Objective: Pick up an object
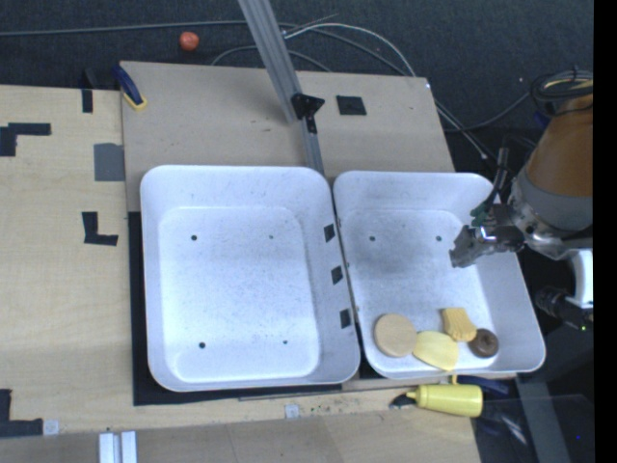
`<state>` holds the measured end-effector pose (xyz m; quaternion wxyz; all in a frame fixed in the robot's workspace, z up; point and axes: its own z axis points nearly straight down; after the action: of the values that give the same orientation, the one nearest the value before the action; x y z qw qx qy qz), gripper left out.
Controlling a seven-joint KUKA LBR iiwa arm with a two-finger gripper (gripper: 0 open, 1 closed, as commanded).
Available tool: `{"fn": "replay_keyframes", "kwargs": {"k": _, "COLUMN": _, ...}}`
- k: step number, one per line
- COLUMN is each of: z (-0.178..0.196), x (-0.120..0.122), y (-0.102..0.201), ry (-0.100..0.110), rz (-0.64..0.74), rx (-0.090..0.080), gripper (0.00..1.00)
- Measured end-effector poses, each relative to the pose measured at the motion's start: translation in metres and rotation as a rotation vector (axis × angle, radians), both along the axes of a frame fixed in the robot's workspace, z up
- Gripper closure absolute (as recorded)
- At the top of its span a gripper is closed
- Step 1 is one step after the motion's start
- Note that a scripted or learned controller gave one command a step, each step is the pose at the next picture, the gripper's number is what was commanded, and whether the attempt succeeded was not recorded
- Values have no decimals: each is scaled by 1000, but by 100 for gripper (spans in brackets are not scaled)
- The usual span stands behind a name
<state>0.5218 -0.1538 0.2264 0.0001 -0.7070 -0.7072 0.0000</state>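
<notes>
Two shallow white plastic bins are sitting side by side on the bench, left bin (164, 258) and right bin (405, 196). Outside them, a yellow-handled tool (448, 398) is lying just past the right bin's near edge, and a small orange ball (189, 40) is resting far back on the dark floor. A grey metal pole (275, 56) is slanting down toward the gap between the bins. Huddling in the right bin's near corner: a round tan disc (394, 335), a pale yellow lump (437, 350), a small orange-yellow block (458, 323) and a dark brown ring (484, 342). The dark two-finger gripper (469, 246) is hanging over the right bin's right side, apart from them; can't tell how its jaws are standing.
</notes>
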Motion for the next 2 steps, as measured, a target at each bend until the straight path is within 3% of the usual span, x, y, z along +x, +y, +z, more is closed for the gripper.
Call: {"fn": "replay_keyframes", "kwargs": {"k": 2, "z": 3, "x": 8, "y": 120, "ry": 1, "rz": 5, "rx": 1, "gripper": 100}}
